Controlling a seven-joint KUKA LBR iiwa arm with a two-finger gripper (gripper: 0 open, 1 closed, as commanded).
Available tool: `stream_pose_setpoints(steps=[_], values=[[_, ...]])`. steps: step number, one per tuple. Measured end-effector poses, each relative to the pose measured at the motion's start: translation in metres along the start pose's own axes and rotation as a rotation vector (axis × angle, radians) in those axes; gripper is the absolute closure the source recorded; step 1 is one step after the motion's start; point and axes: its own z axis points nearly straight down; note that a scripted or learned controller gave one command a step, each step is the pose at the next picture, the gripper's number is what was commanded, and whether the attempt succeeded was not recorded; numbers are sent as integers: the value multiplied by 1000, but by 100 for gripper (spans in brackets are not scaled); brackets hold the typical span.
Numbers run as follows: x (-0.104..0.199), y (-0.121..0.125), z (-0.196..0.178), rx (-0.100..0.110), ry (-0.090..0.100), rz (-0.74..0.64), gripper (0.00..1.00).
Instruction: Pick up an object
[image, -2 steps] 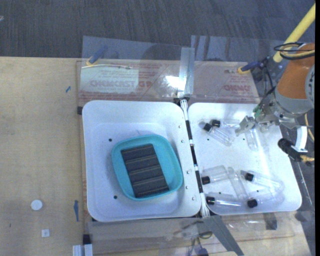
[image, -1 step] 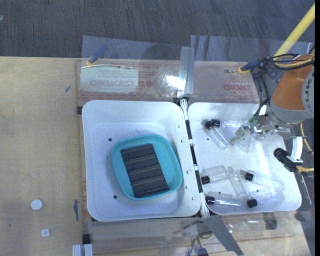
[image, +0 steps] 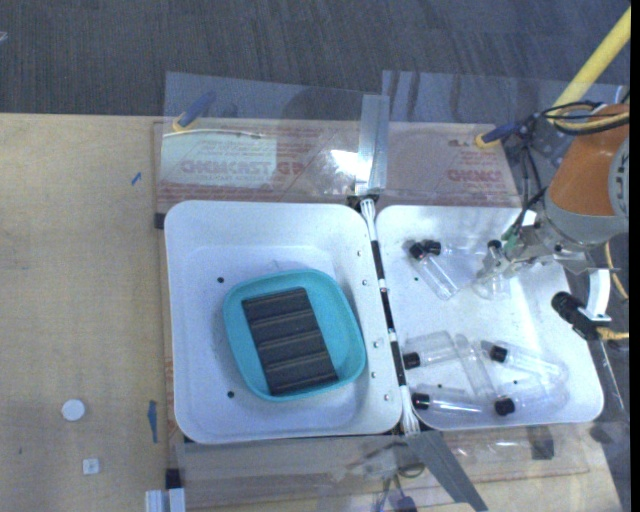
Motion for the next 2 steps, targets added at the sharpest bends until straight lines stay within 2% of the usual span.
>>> stream_pose_setpoints(steps=[1, 2], values=[[50, 30, -112, 6, 2, 100, 100], [109, 62, -91, 5, 2, 110, 100]])
